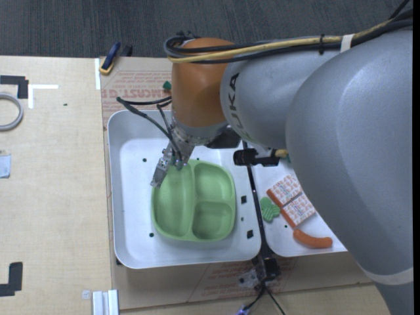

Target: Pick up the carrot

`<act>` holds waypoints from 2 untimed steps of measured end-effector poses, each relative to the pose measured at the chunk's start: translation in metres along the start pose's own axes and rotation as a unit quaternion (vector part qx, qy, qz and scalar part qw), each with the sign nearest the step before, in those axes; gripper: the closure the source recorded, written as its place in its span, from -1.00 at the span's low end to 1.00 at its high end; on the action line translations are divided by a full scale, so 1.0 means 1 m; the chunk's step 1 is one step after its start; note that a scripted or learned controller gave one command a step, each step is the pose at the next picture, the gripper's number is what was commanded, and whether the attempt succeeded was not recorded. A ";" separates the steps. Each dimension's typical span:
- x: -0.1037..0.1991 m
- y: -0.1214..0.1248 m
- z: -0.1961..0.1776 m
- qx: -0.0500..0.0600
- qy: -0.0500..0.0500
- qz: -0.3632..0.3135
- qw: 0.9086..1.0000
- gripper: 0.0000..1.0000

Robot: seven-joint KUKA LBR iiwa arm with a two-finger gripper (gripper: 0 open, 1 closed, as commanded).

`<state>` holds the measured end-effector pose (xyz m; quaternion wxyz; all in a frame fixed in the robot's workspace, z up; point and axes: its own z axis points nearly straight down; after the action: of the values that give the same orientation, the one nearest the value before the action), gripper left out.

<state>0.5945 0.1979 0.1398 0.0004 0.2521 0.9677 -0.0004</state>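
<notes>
The carrot [308, 236] lies in the right bin [282, 241] near its front edge, an orange root with a green leafy top [269, 208] pointing left. Part of that bin is covered by the arm. My gripper [168, 169] hangs over the left bin [131, 195], at the upper left rim of a green divided plate [195, 202]. It is far left of the carrot. The gripper looks open, with nothing between its fingers.
A small patterned box [293, 198] lies in the right bin just behind the carrot. The grey arm with its orange band [197, 84] crosses above the right bin. A black divider [252, 195] runs between the bins. A blue pen [109, 56] rests beyond them.
</notes>
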 end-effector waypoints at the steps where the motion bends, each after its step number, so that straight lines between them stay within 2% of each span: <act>1: -0.032 0.053 -0.074 0.000 0.000 0.027 1.000 -1.00; 2: -0.033 0.053 -0.084 -0.001 -0.002 0.026 1.000 1.00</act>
<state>0.6489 0.2285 0.2234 0.0025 0.2767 0.9610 0.0001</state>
